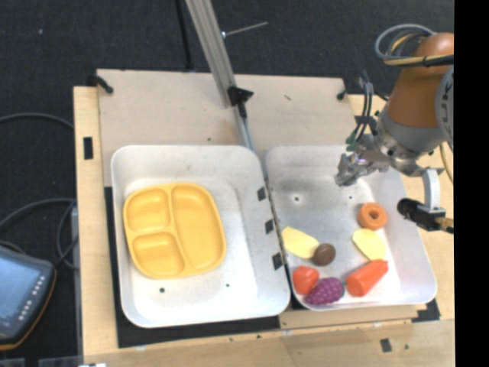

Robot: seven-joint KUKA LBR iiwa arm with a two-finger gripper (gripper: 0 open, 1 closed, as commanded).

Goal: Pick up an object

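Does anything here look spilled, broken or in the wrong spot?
Nothing stands out. The yellow divided tray lies flat in the left bin. The toy foods, such as the orange ring and purple grapes, sit loosely clustered in the right bin. The hand hangs above that bin's far part.

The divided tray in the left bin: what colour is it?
Yellow. The tray has three compartments, seen clearly in the camera view from above.
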